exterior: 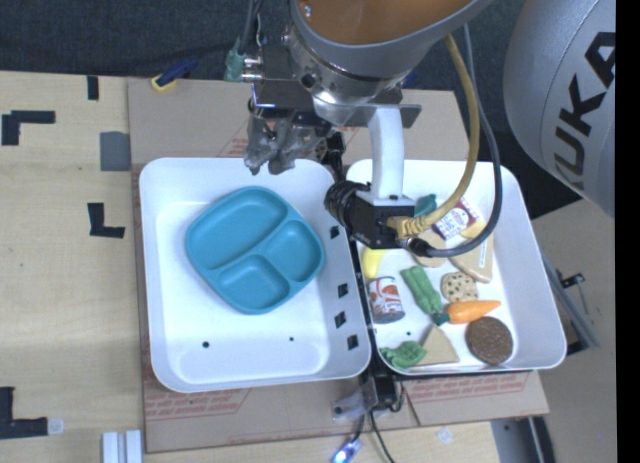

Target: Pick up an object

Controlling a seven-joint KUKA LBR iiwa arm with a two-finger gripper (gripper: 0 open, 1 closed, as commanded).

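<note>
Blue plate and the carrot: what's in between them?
Between the plate and carrot, the camera view shows the bins' rims, a small can and a green pickle.

The arm (400,1) is cut off by the top and right edges, and its bulk hides the back rim of the right bin (520,251). The claw (275,156) is dark and blurred over the left bin's (170,251) far edge; its fingers cannot be told apart. The small can's (386,297) label is too small to read
</note>
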